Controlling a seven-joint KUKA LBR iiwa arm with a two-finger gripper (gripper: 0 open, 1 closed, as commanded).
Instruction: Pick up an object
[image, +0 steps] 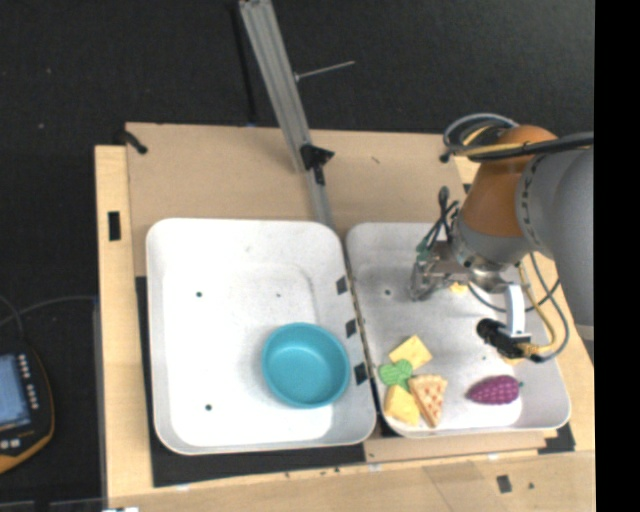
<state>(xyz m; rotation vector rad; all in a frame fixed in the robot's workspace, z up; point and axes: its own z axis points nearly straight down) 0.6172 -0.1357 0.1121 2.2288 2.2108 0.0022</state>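
The gripper (428, 282) hangs low over the middle of the right bin (385, 262), under the arm's orange band. Its fingertips are close to the bin floor and I see nothing between them. A small yellow piece (459, 289) peeks out just right of the gripper. Toward the front of this bin lie a yellow block (410, 351), a green piece (396, 373), a yellow wedge (401, 404), an orange pizza-like slice (430, 398) and a purple grape bunch (494, 390). A teal bowl (305, 364) sits in the left bin (220, 270).
A grey metal pole (285, 100) slants from the top of the view down to the gap between the bins. Black cables loop beside the wrist at the right bin's right side. A handheld pendant (20, 395) lies off the bench at far left.
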